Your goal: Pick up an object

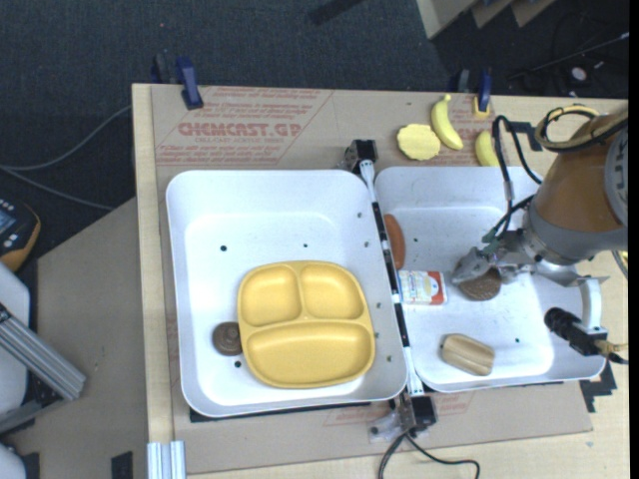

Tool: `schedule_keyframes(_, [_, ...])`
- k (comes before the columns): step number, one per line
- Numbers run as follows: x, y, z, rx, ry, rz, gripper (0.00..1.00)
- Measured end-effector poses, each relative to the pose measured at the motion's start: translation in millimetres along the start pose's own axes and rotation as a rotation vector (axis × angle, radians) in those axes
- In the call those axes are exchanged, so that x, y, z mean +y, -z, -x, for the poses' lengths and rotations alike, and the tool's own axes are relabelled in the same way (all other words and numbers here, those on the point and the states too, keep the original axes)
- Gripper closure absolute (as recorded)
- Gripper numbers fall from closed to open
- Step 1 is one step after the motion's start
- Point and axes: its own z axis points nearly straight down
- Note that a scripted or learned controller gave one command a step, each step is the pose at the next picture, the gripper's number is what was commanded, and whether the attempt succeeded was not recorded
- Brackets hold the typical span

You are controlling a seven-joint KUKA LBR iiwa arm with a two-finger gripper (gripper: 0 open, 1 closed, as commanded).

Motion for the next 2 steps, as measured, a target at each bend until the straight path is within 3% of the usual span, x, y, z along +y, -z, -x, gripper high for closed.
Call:
schedule_keyframes(1, [1, -10, -54, 0.003, 0.005, -0.003, 1.0])
schedule_keyframes(2, [13, 96, -137, 0.004, 0.012, 0.01, 1.0])
